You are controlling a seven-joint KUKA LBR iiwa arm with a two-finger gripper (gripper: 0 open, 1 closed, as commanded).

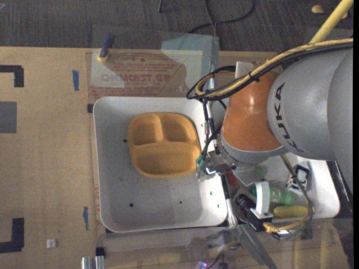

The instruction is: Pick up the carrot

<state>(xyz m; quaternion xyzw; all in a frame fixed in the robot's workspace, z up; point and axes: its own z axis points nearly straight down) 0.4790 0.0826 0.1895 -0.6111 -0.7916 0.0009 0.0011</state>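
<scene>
My gripper (pixel 203 165) hangs under the orange wrist band, over the wall between the two white bins, just right of a yellow divided plate (pixel 164 144). Its tip is small and partly covered by the wrist. The grey arm hides most of the right bin (pixel 331 203). I see nothing orange and carrot-shaped in the open parts of either bin.
The plate lies in the upper middle of the left bin (pixel 112 195). Below the arm in the right bin lie a green object (pixel 287 196) and a yellow elongated object (pixel 291 210). A black-and-white item (pixel 300 174) sits by them. Cables loop above the wrist.
</scene>
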